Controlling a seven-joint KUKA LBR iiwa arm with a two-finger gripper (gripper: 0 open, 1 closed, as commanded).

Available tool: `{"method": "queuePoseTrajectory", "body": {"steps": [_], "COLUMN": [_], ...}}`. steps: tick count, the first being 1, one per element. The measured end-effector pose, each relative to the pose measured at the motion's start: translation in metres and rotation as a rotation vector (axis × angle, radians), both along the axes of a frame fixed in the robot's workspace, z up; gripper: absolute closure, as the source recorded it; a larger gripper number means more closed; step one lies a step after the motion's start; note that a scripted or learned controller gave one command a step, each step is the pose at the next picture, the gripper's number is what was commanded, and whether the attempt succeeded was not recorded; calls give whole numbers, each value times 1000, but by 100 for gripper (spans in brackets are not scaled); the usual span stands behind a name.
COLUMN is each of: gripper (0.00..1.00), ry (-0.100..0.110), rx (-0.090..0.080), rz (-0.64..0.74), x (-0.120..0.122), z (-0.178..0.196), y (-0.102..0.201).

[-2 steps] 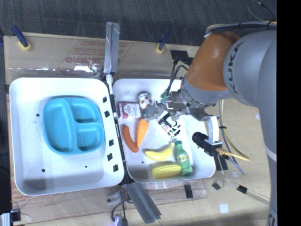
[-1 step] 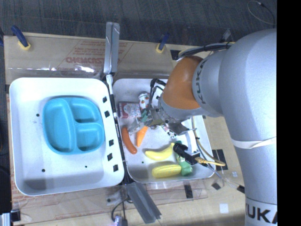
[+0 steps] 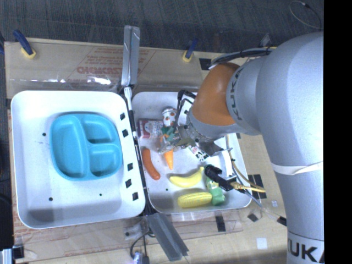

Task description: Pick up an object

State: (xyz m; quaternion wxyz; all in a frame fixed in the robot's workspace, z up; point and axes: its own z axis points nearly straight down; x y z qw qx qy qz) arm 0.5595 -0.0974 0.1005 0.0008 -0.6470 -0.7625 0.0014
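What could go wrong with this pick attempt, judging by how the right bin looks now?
The toys crowd together: the carrot, hot dog and banana lie close, so the gripper might nudge or catch a neighbour instead of one item. The corn sits against the right bin front wall, which may block a finger.

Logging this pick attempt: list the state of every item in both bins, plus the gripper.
Blue tray: lying flat in the left bin, compartments up.
Hot dog: lying in the right bin, near its left wall.
Carrot: lying loose, untouched.
Banana: lying loose.
Corn cob: lying by the near wall.
Green block: beside the corn cob.
Gripper: low over the far clutter, grip hidden.
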Motion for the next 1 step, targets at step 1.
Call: {"method": "queuePoseTrajectory", "body": {"steps": [1], "gripper": [100], "ry": [-2], "rx": [2], "rz": [2], "x": [52], "z": [92], "y": [51]}}
